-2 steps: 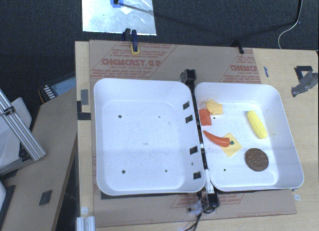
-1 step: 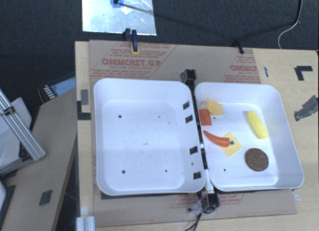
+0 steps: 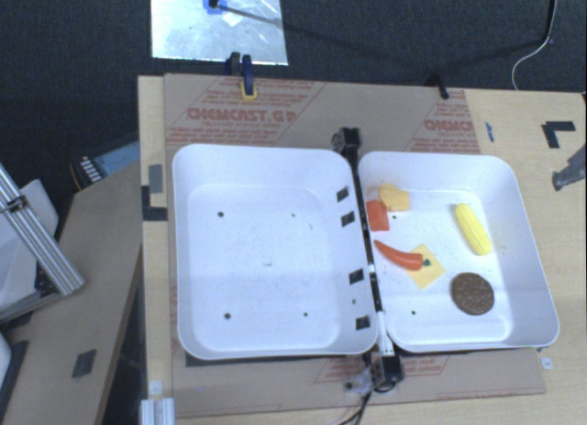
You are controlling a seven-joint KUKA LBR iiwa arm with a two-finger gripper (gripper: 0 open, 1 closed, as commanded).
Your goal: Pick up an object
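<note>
White bins sit side by side; the right bin (image 3: 527,230) holds corn (image 3: 472,228) at two o'clock and a brown cookie (image 3: 472,294) at five. I judge nothing lifted yet; I cannot tell the end effector (image 3: 570,170) state.

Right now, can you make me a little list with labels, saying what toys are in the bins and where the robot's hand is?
bins: two white bins side by side, left bin and right bin
corn: right bin, far right side
brown disc: right bin, near corner, in front of the corn
chili: lying partly on the yellow slice
orange block: by the divider, next to the yellow chunk
gripper: at the right edge, outside the bins, holding nothing seen
</note>
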